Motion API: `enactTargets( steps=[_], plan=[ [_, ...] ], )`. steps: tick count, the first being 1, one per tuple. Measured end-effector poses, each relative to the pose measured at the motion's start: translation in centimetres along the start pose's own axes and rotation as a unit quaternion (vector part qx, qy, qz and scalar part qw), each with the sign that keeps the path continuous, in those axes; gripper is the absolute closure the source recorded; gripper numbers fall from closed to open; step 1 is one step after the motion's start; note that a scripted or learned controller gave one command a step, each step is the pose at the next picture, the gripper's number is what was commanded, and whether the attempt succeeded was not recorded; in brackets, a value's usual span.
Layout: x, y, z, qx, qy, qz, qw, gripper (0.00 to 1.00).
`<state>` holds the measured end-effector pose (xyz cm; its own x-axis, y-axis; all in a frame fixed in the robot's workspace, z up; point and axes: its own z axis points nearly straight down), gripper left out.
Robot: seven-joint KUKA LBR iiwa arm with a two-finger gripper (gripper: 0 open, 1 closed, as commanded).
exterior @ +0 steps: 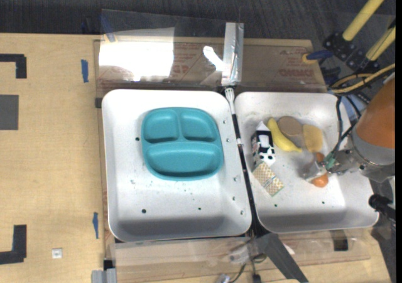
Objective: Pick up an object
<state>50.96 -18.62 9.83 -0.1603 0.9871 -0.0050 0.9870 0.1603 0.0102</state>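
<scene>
Two shallow white bins side by side on the tabletop (44,150), filling the middle of the frame. Left bin (125,206): one teal divided plate (182,142) with three compartments, lying flat in the bin's upper middle, well clear of the walls.

Right bin (301,209): a small cluster of objects across its upper half. One yellow banana (282,137), lying at a slant. One round brown object (290,126) touching the banana's upper right side. One tan, bread-like piece (313,138) just right of the brown one. One small black-and-white item (264,145) left of the banana, near the divider between the bins; too small to identify. One patterned flat packet (270,179) below it, tilted. One small orange object (320,181) at centre right of the bin, near the packet but apart from it.

One grey arm with orange band (380,122) entering at the right edge of the frame. Claw (323,165) low over the right bin, directly above and touching or nearly touching the orange object. Cannot tell whether spread or pressed together; blurred and partly hidden by wrist and cables.
</scene>
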Motion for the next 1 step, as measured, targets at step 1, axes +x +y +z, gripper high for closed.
enactTargets(
  steps=[1],
  plan=[
    [5.55, 1.32, -11.39, 0.004, 0.001, 0.192, 0.9814, 1.0]
  ],
)
